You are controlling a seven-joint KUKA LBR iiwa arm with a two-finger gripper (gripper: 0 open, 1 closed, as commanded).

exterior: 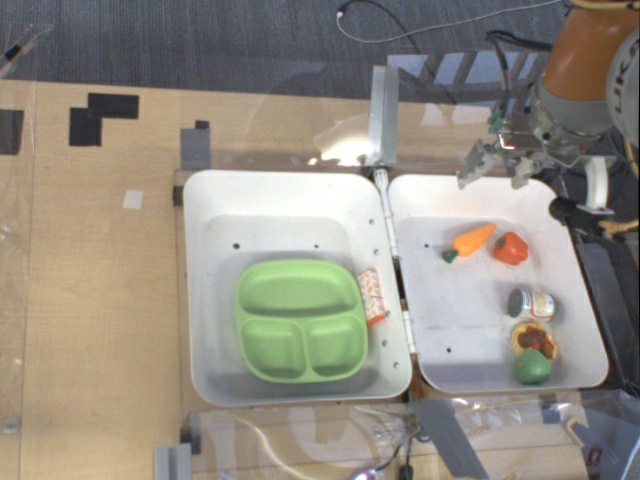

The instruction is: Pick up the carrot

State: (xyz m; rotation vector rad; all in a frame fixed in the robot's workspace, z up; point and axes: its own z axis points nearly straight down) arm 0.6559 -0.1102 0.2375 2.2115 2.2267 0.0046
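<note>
The carrot [473, 239], orange with a green stem end pointing left, lies tilted in the upper middle of the right bin [440, 313]. My gripper [495, 173] hangs over the bin's far rim, up and slightly right of the carrot and clear of it. Its two fingers [469, 175] are spread apart with nothing between them. The orange-banded wrist rises behind it at the upper right.
A red pepper [510, 249] sits just right of the carrot. A small can [530, 304], a brownish food piece [532, 338] and a green fruit [533, 368] line the right side. The left bin [215, 268] holds a green divided plate [300, 320] and a small packet [371, 296].
</note>
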